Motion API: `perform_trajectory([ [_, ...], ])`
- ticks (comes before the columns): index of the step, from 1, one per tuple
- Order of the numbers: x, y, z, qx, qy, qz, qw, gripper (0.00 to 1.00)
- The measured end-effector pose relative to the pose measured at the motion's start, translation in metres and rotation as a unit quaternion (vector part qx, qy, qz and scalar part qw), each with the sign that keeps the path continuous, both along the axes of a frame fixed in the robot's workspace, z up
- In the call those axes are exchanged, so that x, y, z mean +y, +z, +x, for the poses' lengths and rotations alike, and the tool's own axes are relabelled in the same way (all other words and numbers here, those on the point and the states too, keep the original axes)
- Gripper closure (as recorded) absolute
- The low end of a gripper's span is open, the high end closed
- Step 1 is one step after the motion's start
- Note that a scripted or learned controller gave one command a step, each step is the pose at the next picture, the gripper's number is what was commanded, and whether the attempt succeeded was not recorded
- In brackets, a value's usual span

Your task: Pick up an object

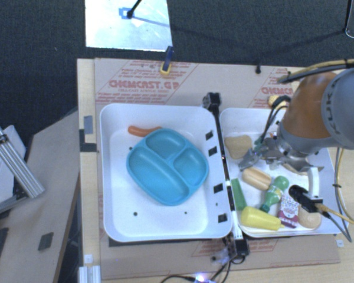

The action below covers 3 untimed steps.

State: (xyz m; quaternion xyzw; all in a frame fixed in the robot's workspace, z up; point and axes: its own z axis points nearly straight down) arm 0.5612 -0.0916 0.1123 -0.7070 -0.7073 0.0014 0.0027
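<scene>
The two-finger gripper (252, 158) is held low over the right white bin (236, 118); its opening cannot be told. A tan, rounded bread-like piece (238, 145) is seen just beside it.

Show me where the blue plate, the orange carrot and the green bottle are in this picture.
blue plate (167, 165): camera view, on the middle divider of the plate.
orange carrot (143, 131): camera view, on the middle of its length.
green bottle (275, 192): camera view, on the bottle's body.

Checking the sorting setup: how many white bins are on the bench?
2. The left bin holds a blue plate and an orange carrot. The right bin holds a pile of toy food, with the gripper above it.
</scene>
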Motion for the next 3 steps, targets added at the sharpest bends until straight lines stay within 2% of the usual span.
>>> perform_trajectory([
  [1, 0.001, -0.029, 0.0, -0.002, 0.0, -0.0003, 1.0, 0.0],
  [2, 0.0, -0.017, 0.001, -0.004, 0.0, -0.0008, 1.0, 1.0],
  [3, 0.004, 0.038, -0.006, -0.006, 0.002, -0.001, 1.0, 1.0],
])
